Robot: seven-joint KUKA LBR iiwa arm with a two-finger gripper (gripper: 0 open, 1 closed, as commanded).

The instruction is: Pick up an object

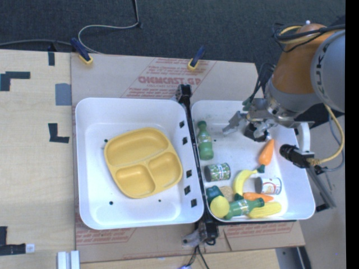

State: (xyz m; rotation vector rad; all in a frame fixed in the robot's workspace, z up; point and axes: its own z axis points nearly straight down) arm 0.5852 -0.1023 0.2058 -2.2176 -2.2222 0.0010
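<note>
My gripper (247,129) hangs over the back of the right bin (305,206), open, with nothing between its fingers. An upright green bottle (205,140) stands to its left by the bin divider. An orange carrot (266,152) lies just right of and below the gripper. Toward the front are a small green can (217,171), a banana (244,179), a white can with a red label (271,186), a lemon (220,207), a lying green bottle (239,207) and a yellow corn cob (267,209).
The left bin (90,206) holds a yellow divided plate (143,161). Clips sit along the divider (188,150) between the bins. The arm's grey body and orange band (300,66) loom over the right bin's back right corner. Cables hang at the right.
</note>
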